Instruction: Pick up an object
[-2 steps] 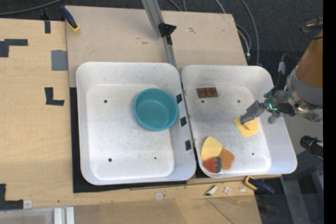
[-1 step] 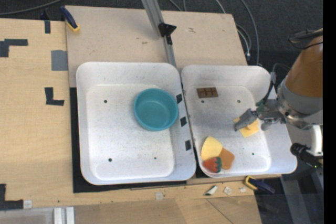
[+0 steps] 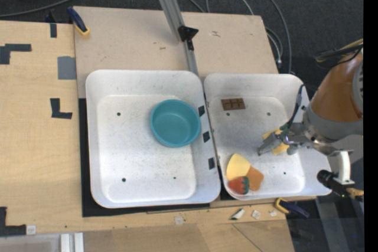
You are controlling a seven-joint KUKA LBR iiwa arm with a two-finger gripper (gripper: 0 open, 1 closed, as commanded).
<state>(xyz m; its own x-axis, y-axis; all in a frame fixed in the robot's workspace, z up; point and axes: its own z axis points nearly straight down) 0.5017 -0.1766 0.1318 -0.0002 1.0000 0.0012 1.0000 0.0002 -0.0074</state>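
We see the gripper low by the right bin's right wall, fingers spread, holding nothing; the yellow-orange-red toy cluster, our likeliest target, sits at its front edge.

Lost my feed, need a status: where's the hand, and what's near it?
Hand low in right bin, nothing seen between fingers. Yellow-orange-red toy cluster in near corner, untouched. Brown block behind; teal bowl in left bin.

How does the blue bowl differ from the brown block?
The bowl is round and teal blue; the block is flat, rectangular and dark brown. The bowl is much larger than the block. The bowl sits in the left bin, the block in the right bin. Both lie apart from the gripper.
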